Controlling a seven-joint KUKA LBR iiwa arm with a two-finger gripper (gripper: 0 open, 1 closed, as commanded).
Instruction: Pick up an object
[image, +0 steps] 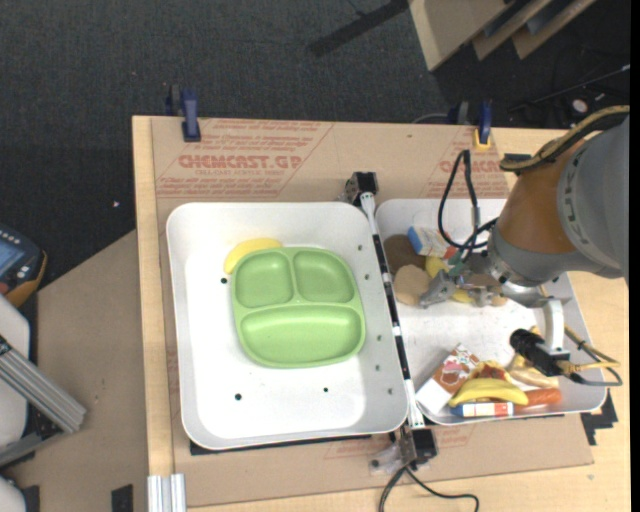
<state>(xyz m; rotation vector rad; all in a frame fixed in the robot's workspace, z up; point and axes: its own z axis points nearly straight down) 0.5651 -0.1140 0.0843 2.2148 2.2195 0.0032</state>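
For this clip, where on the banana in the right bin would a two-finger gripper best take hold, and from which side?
Probably across the middle of the banana, coming straight down from above. It lies flat and curved near the near edge of the right bin, so its narrow width faces up. The packet and other items crowd its sides, and the bin wall is close behind, so a sideways approach looks blocked.

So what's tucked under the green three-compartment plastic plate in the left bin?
A yellow object pokes out from beneath the green three-compartment plastic plate at its upper-left edge, on the left white bin. The plate covers the rest, so its shape is unclear.
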